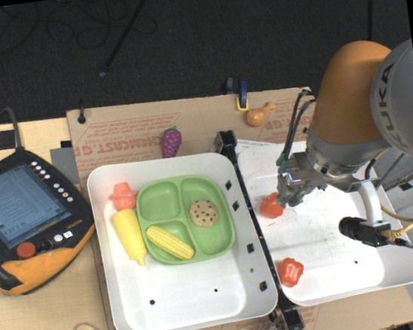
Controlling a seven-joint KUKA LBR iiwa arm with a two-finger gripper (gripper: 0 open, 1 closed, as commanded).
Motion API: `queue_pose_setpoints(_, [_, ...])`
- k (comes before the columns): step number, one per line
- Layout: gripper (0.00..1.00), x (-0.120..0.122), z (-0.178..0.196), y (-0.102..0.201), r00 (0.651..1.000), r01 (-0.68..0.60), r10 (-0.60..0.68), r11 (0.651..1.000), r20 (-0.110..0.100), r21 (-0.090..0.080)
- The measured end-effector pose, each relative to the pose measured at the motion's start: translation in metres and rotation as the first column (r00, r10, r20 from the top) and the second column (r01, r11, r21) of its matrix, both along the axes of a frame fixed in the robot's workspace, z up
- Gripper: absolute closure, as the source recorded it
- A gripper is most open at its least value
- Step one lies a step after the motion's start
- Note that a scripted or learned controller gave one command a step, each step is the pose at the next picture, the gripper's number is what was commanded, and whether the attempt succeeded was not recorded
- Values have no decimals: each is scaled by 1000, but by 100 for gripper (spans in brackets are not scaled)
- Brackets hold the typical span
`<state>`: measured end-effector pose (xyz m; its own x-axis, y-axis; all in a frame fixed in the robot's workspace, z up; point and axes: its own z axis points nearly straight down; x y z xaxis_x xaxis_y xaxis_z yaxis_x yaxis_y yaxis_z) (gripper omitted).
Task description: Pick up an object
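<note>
My overhead view: bright, even light on left bin [179, 298] and right bin [342, 259]; soft, short shadows; dark backdrop [173, 35]; overall slight softness, fine detail blurred.

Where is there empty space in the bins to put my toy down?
Left bin: the whole front strip is bare, below the green plate and yellow bottle. Right bin: bare floor right of the lower red toy, along the front. Crowded: the left bin's back half, and around the upper red toy, where the gripper is.
</note>
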<state>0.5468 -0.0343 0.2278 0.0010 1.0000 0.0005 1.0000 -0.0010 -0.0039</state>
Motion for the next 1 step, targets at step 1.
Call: queue_pose_setpoints(1, [100, -3, 9, 4, 1000, 0, 0, 1000, 3, 0])
